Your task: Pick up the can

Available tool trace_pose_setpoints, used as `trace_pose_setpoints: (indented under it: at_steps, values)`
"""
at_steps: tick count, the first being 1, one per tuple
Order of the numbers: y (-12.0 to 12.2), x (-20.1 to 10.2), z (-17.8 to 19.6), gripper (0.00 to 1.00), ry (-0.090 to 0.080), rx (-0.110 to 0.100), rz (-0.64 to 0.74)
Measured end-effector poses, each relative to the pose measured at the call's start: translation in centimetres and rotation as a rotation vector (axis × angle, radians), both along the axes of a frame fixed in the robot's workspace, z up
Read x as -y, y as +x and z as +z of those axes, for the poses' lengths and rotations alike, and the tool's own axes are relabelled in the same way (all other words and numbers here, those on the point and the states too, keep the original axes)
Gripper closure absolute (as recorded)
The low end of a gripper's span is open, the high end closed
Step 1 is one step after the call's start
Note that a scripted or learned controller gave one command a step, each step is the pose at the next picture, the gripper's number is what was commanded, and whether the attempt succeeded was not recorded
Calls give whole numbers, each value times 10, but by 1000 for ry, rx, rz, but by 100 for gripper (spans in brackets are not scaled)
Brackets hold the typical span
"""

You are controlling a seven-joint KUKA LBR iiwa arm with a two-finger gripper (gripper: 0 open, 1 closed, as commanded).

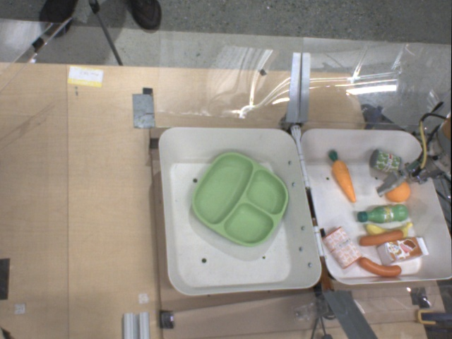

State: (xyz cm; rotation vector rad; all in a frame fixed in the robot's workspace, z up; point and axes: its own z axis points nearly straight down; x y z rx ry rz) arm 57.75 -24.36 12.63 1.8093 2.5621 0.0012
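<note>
Camera view | gripper (393,182), finger state cannot be told, at can's (385,161) 5 o'clock | orange (399,192) touching; risked being grabbed instead.

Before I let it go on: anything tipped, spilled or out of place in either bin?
Nothing spilled or damaged. The green-labelled can lies on its side at the back of the right white bin, the gripper beside it. The green divided plate sits askew in the left white bin.
</note>
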Motion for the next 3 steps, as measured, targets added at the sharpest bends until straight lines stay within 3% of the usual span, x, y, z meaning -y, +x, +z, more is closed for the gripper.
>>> trace_pose_setpoints:
  at_steps: [1, 2, 3]
  values:
    - [55, 0, 44, 0, -3, 6, 100]
    - [49, 0, 131, 0, -6, 8, 218]
    - [46, 0, 191, 0, -5, 8, 238]
